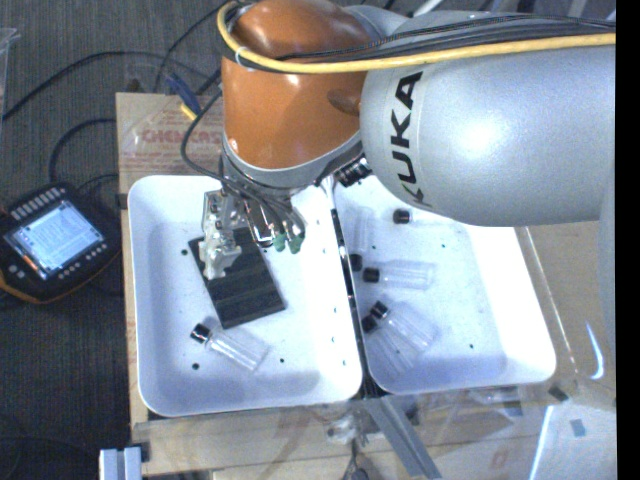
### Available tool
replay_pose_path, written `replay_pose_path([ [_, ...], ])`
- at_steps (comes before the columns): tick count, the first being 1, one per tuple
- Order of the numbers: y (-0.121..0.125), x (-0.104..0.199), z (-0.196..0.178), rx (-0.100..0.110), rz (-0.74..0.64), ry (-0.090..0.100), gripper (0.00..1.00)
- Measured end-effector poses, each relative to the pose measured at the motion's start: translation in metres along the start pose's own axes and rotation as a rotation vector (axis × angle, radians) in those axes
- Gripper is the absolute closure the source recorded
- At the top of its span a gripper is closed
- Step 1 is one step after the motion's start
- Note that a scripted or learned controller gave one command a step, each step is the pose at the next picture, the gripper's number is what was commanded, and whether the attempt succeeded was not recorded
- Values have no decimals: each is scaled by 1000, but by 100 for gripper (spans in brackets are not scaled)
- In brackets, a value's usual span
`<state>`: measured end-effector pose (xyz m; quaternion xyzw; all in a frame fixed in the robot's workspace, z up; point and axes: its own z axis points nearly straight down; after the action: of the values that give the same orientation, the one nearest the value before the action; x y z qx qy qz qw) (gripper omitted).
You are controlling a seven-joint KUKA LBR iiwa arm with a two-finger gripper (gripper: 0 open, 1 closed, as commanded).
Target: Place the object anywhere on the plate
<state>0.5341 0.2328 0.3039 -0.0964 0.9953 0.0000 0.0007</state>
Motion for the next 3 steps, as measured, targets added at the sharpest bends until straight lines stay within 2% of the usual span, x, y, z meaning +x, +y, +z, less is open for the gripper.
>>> replay_pose_path([
  [1, -5, -28, -20, -2, -425, -2, 100],
  [2, -23, -122, -131, -3, -489, -4, 100],
  [3, -23, -112, -75, -4, -546, 0, 100],
])
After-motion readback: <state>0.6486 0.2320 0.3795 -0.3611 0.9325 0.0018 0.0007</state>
